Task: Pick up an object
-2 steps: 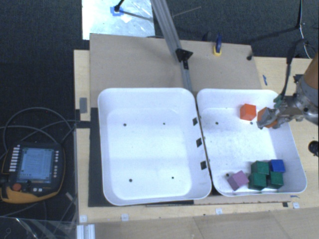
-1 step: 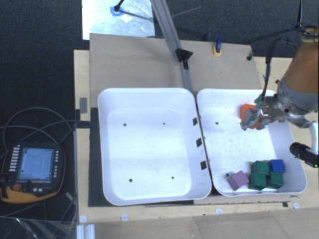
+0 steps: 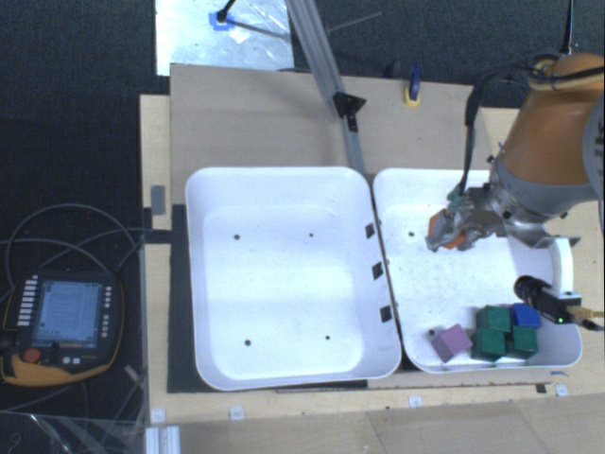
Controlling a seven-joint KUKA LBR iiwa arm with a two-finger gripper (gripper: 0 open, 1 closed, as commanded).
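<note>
With the gripper [image 3: 446, 233] over the right bin [image 3: 416, 197], its fingers seemingly closed on an orange object [image 3: 440, 223], though I cannot tell for sure, that small piece looks light and rigid, best pinched across its flat opposite sides.

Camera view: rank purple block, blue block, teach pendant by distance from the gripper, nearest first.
From the gripper, over the right bin:
1. purple block, near edge of the right bin, below the gripper.
2. blue block, in the right bin's near right corner, atop the green blocks.
3. teach pendant, off the bench at far left.
</note>
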